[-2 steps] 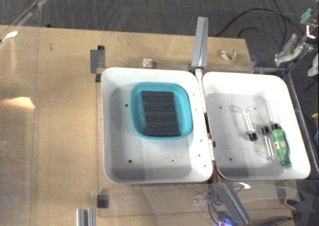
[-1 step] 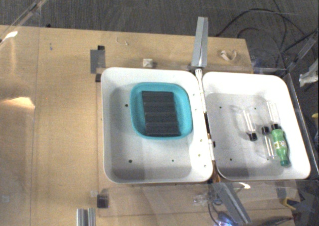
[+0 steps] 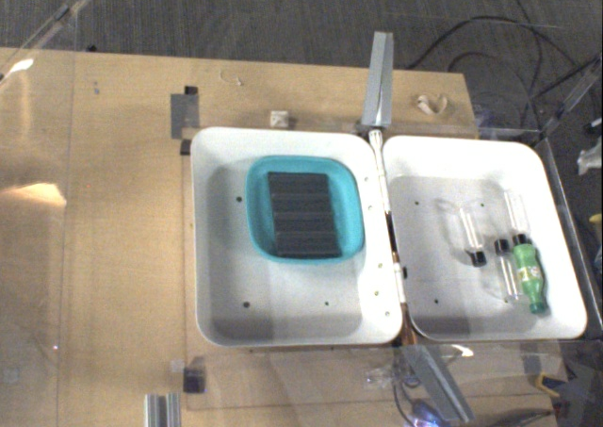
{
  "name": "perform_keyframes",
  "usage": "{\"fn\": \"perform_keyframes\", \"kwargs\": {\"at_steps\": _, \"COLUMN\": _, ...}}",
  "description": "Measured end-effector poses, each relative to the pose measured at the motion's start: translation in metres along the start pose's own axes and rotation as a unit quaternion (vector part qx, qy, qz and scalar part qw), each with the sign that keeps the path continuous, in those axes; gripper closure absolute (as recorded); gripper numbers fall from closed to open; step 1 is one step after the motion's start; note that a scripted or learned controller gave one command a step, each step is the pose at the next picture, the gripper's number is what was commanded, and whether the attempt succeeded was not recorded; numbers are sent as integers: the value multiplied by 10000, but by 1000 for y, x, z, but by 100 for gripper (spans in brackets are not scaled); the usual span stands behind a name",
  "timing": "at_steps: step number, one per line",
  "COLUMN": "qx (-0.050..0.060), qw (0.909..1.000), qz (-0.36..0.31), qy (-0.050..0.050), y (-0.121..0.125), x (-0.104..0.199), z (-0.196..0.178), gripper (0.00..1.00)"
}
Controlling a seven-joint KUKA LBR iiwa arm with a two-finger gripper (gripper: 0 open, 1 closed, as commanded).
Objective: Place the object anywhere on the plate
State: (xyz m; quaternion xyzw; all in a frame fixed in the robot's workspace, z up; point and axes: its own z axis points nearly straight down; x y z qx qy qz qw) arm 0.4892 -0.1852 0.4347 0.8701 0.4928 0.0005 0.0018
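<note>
A teal square plate (image 3: 350, 218) rests in the left white bin (image 3: 217, 255), toward its back. A dark ribbed rectangular pad (image 3: 301, 214) lies in the plate's middle. In the right white bin (image 3: 424, 255) a small green bottle with a black cap (image 3: 528, 271) lies on its side near the right wall. Beside it lie clear plastic tubes with dark caps (image 3: 471, 235), hard to make out against the white floor.
A grey metal post (image 3: 379, 81) stands behind the seam between the bins. Black cables (image 3: 490, 29) run over the floor at the back right. A small white cube (image 3: 279, 119) sits on the wooden bench behind the left bin.
</note>
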Motion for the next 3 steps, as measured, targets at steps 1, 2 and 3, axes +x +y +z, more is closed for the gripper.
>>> {"fn": "perform_keyframes", "kwargs": {"at_steps": 1, "qx": -4, "qw": 9941, "qz": 1088, "qy": 7, "y": 5, "x": -10, "z": -1, "gripper": 0}}
{"fn": "perform_keyframes", "kwargs": {"at_steps": 2, "qx": -3, "qw": 9839, "qz": 1785, "qy": 9, "y": 7, "x": -13, "z": -1, "gripper": 0}}
{"fn": "perform_keyframes", "kwargs": {"at_steps": 3, "qx": 3, "qw": 9680, "qz": 2511, "qy": 11, "y": 8, "x": -15, "z": -1, "gripper": 0}}
